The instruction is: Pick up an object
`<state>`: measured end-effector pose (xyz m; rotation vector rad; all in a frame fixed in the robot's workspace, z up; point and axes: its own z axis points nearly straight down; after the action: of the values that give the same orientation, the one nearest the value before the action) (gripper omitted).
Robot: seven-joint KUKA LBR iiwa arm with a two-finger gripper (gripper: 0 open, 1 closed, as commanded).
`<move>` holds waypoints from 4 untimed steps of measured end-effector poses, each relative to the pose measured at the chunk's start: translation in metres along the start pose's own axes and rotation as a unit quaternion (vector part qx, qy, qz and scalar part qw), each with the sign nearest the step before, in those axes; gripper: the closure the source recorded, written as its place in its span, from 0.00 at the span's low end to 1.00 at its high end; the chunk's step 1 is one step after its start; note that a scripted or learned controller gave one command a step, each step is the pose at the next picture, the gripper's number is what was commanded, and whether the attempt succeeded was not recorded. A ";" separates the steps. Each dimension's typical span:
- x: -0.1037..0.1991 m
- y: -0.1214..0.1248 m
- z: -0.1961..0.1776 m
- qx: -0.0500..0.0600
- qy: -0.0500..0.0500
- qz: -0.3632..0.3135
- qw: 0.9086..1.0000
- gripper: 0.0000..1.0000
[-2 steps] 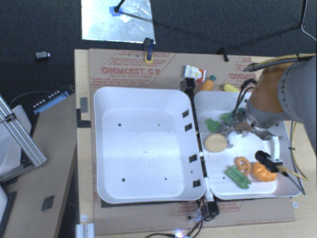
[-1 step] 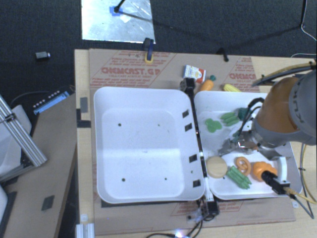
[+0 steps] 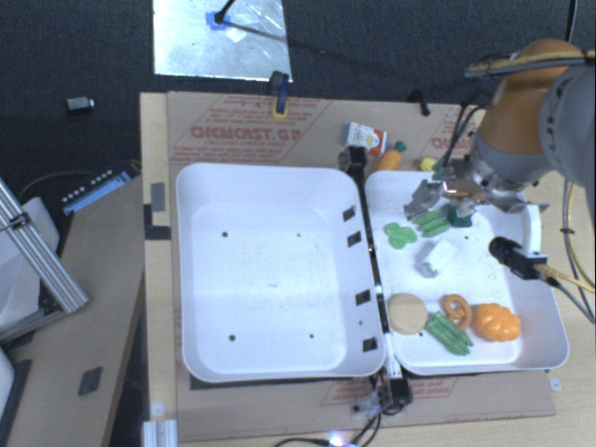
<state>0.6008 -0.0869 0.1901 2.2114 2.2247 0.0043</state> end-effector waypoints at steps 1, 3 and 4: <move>0.000 0.000 -0.008 0.001 0.000 -0.001 1.000 1.00; 0.115 0.017 -0.013 0.001 0.001 -0.001 1.000 1.00; 0.138 0.027 -0.226 0.002 0.000 0.000 1.000 1.00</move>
<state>0.6256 0.0513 0.4159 2.2145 2.2256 0.0016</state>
